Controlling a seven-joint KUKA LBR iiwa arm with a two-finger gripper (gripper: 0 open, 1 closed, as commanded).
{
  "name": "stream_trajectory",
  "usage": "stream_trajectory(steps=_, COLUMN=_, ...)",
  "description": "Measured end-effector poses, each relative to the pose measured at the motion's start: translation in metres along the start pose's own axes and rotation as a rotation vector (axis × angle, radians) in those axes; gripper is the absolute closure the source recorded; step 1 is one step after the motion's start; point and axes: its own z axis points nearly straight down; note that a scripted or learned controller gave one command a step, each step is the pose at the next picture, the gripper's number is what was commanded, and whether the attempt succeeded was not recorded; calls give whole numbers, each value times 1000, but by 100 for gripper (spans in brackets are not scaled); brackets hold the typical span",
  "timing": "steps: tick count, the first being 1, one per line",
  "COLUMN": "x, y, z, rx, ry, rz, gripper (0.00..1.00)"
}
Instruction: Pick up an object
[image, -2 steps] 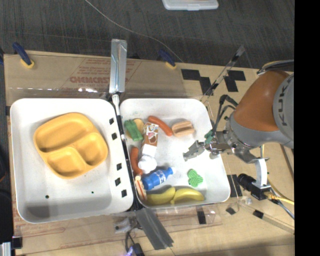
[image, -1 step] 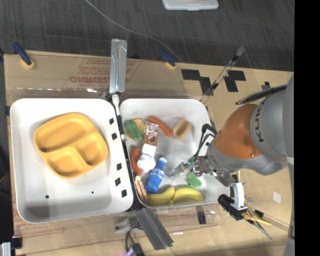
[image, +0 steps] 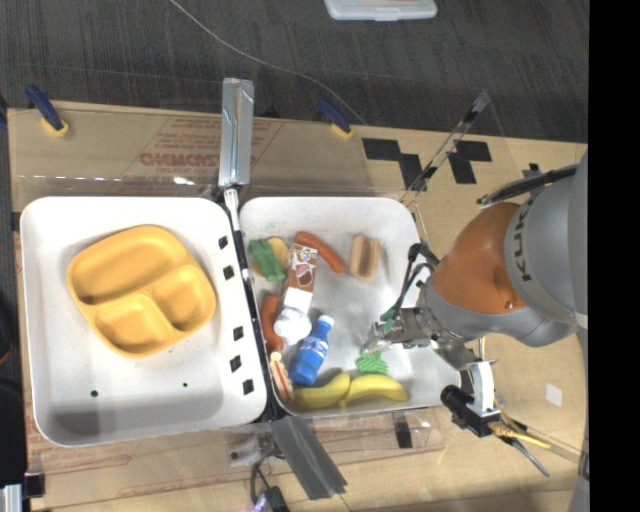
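Observation:
The right bin (image: 330, 212) holds several toy foods. My gripper (image: 388, 329) hangs low at the bin's right side, just above a small green ridged piece (image: 373, 361). Two yellow bananas (image: 349, 391) lie along the front wall below it. A blue bottle (image: 312, 351) leans left of the green piece, with a white and brown bottle (image: 298, 293) above that. A red sausage (image: 320, 251), a hot dog bun (image: 364, 256) and a green vegetable (image: 267, 258) lie near the back. An orange carrot (image: 270, 316) rests along the left wall.
The left bin (image: 60, 400) carries a yellow divided tray (image: 140, 290). A metal bar (image: 236, 135) stands at the back between the bins. The arm's orange band (image: 480, 265) and grey body overhang the right bin's right wall.

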Motion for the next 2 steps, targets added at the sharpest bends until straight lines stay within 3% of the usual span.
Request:
stream_trajectory(steps=1, x=0, y=0, z=0, rx=0, ry=0, rz=0, gripper=0)
stream_trajectory(steps=2, x=2, y=-2, z=-88, rx=5, ry=5, rz=-199, gripper=0)
